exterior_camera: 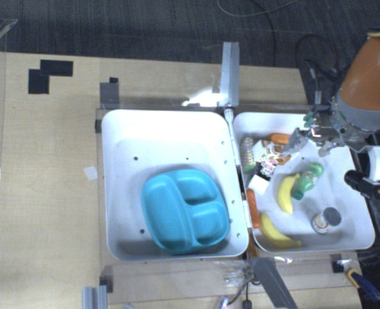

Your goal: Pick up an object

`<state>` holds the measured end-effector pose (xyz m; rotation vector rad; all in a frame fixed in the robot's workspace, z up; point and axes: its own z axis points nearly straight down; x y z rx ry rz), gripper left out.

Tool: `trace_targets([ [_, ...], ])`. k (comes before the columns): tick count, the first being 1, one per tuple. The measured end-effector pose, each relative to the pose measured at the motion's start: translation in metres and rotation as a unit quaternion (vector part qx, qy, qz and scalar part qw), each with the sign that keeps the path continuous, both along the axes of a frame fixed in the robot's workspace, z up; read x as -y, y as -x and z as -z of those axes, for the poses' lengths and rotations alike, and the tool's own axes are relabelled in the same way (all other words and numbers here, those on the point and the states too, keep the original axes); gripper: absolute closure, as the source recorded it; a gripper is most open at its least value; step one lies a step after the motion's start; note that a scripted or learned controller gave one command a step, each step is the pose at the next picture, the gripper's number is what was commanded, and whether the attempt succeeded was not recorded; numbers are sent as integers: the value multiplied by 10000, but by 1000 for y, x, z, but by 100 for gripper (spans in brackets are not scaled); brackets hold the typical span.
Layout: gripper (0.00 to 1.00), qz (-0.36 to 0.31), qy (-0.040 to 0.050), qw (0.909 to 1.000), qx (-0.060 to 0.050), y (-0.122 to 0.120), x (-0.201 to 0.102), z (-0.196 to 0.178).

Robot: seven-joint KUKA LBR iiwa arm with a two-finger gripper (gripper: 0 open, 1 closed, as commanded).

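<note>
A pincer (310, 134), whose state cannot be told, hovers over the right white bin (363, 234), crowded with two yellow bananas (285, 194), a green bottle (305, 180) and an orange carrot (253, 208).

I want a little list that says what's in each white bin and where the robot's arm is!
left bin: blue divided tray
right bin: two bananas, green bottle, carrot, small round can, other small items
arm: over right bin's far right corner
end effector: above bin, nothing visibly held
</note>
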<state>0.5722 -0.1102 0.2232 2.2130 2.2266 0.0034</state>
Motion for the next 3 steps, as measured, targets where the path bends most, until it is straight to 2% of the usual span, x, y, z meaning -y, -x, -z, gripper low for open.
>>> trace_targets([
  [1, 0, -1362, 26, 9907, 49, 62, 40, 133],
  [2, 100, -1376, 22, 9905, 85, 59, 38, 121],
  [3, 100, -2812, 21, 9597, 20, 80, 23, 34],
])
